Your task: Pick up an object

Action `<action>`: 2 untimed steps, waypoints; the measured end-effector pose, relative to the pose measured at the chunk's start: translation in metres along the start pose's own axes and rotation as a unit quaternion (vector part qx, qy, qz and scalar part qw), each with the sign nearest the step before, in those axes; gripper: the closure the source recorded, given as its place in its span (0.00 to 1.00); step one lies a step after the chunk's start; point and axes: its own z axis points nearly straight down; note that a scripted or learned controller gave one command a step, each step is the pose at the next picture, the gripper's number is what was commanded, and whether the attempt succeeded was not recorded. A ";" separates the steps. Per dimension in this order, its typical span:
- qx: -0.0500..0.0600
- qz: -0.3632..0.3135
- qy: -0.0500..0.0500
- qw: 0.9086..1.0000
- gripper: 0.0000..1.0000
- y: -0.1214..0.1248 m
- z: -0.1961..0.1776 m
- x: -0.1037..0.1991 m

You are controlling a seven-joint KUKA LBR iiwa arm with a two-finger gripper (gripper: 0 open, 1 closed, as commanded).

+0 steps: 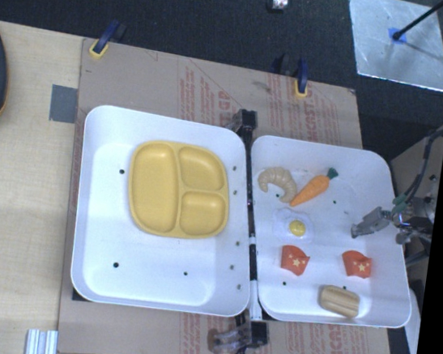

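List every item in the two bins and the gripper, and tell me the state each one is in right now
Yellow divided plate: lying flat in the left bin.
Croissant: resting in the right bin, touching the carrot.
Carrot: lying tilted, green top up-right.
Fried egg: flat.
Left red piece: resting loose.
Right red piece: resting loose.
Bread roll: lying on its side.
Gripper: over the right bin's right side, holding nothing visible.

Grey metal tool (372,221) with thin dark fingers, a green spot and black cables behind

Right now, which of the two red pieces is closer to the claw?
The right red piece, just below the claw; the other one lies farther left, under the egg.
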 end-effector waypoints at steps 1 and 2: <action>0.005 -0.005 0.004 1.000 0.00 -0.025 0.116 0.119; 0.001 0.000 0.000 1.000 1.00 -0.023 0.099 0.111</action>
